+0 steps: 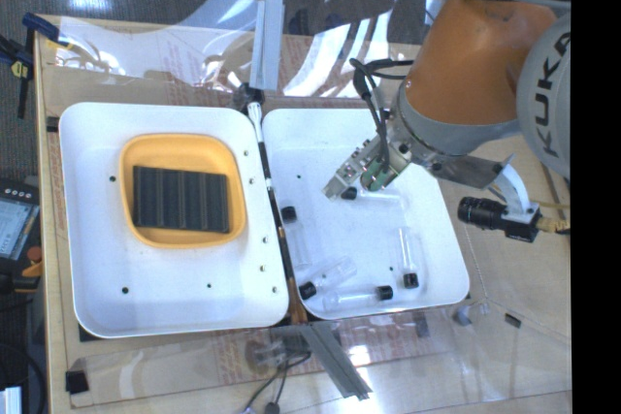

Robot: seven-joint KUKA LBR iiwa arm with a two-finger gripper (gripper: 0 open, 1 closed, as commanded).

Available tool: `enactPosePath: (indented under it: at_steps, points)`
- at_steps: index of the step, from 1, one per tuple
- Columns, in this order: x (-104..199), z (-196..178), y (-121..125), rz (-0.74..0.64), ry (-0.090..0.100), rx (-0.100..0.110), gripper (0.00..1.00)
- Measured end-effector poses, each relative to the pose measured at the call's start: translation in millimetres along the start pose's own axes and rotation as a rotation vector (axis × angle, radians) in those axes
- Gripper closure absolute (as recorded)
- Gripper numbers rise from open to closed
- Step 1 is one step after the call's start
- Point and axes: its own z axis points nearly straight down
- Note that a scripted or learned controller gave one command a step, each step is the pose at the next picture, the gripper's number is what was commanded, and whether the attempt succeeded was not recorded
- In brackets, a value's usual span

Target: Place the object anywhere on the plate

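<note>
Since the clear tubes [406,252] with black caps lie in the right bin [320,141], most of them along its near side, I have the gripper [344,189] down over that bin's middle. I cannot tell if it is spread apart or squeezed together, and I cannot see a tube in its grip. The yellow plate [175,148] sits in the left bin [87,208], so I think a tube must be lifted over the wall between the bins.
</note>
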Motion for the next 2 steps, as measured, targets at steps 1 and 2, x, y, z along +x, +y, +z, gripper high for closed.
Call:
enactPosePath:
  at_steps: [1,2]
  points:
    - [-0.4,-9.7,0.6,-0.005,0.001,0.000,1.00]
    - [-0.7,-19.4,1.4,-0.010,0.001,0.001,1.00]
